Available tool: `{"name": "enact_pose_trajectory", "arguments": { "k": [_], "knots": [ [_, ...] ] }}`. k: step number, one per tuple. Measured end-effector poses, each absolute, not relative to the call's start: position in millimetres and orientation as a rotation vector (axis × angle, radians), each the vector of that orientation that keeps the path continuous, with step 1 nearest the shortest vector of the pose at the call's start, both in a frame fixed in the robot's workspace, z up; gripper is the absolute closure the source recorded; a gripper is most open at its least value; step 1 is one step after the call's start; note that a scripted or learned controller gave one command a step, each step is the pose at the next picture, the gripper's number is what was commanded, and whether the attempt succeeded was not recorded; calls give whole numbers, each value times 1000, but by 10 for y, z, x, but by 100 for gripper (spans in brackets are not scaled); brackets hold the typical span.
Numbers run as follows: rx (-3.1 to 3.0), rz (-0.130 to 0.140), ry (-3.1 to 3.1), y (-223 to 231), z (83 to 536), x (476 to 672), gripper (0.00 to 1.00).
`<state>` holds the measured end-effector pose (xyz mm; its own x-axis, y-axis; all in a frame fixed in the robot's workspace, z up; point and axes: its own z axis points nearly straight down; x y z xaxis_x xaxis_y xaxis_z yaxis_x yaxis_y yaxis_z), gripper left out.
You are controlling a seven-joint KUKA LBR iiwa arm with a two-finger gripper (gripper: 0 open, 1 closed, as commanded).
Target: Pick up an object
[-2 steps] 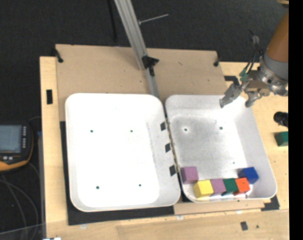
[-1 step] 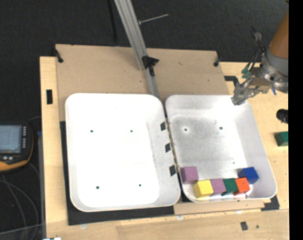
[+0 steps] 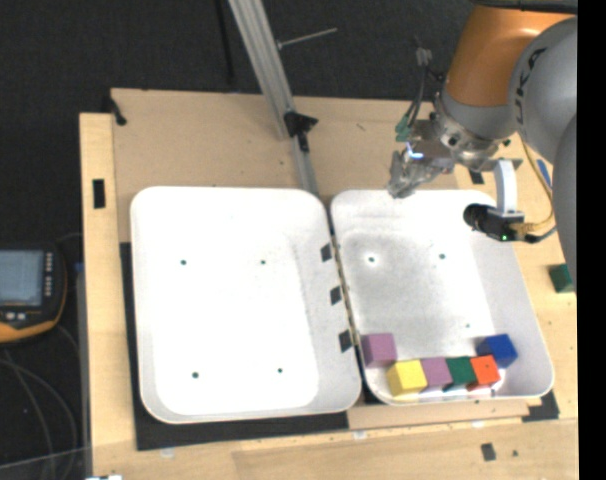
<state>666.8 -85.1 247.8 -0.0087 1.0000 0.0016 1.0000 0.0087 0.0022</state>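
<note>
The grey arm with its orange band [image 3: 503, 58] runs off the frame's top right. Its small two-finger gripper [image 3: 408, 180] is blurred. A black handheld screen [image 3: 18, 283] is cut off at left.

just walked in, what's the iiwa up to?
Pick attempt, nothing grabbed yet. The claw hangs over the far edge of the right bin. The blocks sit along that bin's near edge, away from it: purple block, yellow block, blue block and a few more. The left bin isn't involved.
</note>
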Motion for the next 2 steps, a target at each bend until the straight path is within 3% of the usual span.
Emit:
{"name": "enact_pose_trajectory", "arguments": {
  "k": [1, 2],
  "knots": [
    [2217, -3, 2234, -132, 2150, 6154, 100],
    [2216, -1, 2231, 378, 1984, 6034, 100]
  ]
}}
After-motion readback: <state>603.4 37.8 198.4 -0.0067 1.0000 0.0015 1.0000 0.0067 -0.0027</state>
